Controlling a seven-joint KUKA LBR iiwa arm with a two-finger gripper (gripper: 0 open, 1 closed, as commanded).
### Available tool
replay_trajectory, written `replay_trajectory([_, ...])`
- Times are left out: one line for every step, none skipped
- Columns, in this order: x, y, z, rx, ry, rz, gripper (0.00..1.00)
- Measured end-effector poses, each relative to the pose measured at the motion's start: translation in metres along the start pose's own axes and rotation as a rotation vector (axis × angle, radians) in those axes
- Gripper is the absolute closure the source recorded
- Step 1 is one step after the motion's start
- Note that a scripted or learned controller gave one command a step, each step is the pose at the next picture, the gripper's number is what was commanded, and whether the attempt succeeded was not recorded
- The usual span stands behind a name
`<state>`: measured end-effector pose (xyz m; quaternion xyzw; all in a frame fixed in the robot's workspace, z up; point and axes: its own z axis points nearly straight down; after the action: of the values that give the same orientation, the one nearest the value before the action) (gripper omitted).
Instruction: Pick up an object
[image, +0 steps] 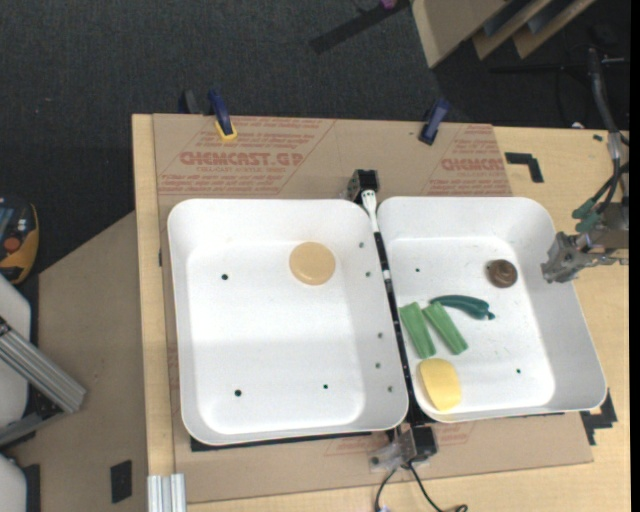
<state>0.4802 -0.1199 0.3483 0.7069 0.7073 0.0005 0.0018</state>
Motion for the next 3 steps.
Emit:
replay_trajectory([0.0,0.001,-0.01,-0.003,-0.001,-0.001,1.0])
replay_trajectory([0.056,-0.001,0.041,0.009,0.004,-0.004,1.0])
replay_trajectory([0.115,-0.001,0.077,0.008,0.004,-0.004,1.0])
